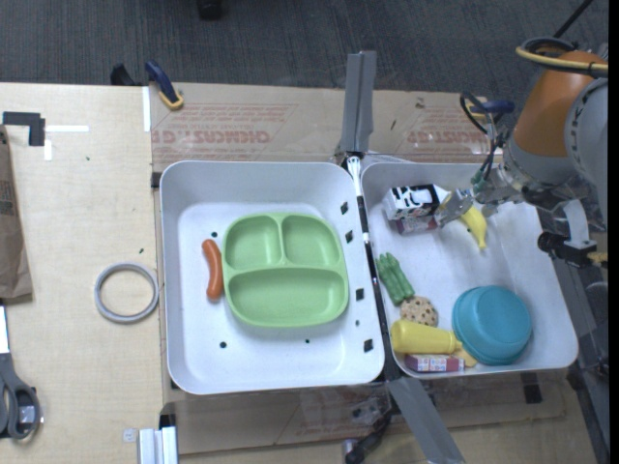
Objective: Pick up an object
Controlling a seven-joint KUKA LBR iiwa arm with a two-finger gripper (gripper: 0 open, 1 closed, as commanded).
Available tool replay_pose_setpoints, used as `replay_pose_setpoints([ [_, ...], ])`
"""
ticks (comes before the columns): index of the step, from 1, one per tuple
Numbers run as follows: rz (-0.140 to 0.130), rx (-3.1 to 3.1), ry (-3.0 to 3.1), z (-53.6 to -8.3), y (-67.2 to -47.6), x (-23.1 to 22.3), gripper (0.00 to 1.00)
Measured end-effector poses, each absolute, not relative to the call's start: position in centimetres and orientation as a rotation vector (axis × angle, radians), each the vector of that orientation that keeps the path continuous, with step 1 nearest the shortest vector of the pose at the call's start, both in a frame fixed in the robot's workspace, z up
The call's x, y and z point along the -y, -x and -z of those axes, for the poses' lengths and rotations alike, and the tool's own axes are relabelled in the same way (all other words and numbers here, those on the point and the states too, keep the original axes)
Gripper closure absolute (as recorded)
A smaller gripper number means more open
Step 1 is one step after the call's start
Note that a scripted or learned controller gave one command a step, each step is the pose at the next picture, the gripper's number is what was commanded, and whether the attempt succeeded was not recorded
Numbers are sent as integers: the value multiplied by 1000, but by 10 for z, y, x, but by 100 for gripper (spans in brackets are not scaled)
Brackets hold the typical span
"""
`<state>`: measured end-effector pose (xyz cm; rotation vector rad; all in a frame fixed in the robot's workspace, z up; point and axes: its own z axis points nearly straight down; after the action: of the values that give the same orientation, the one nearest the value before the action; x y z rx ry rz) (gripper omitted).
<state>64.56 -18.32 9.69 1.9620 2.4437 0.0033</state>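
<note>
My gripper [456, 207] is low in the back of the right bin [542, 259], reaching in from the right. It sits between a black-and-white carton [414, 208] on its left and a small yellow banana [476, 226] on its right, close to both. Whether it touches either one I cannot tell. Nearer the front of this bin lie a green pea pod [395, 278], a speckled cookie [419, 310], a yellow bottle [426, 337] on its side, a pink packet [432, 362] and an upturned blue bowl [493, 324].
The left bin [184, 288] holds a green divided plate [286, 269] and an orange-red sausage [212, 267] beside it. On the bench to the left are a grey tape ring [127, 291], scissors [17, 409] and a blue clamp [164, 83].
</note>
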Motion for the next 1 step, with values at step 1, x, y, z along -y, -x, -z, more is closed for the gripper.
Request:
replay_pose_setpoints([
  [1, -2, -2448, -1957, -107, -646, 182, 100],
])
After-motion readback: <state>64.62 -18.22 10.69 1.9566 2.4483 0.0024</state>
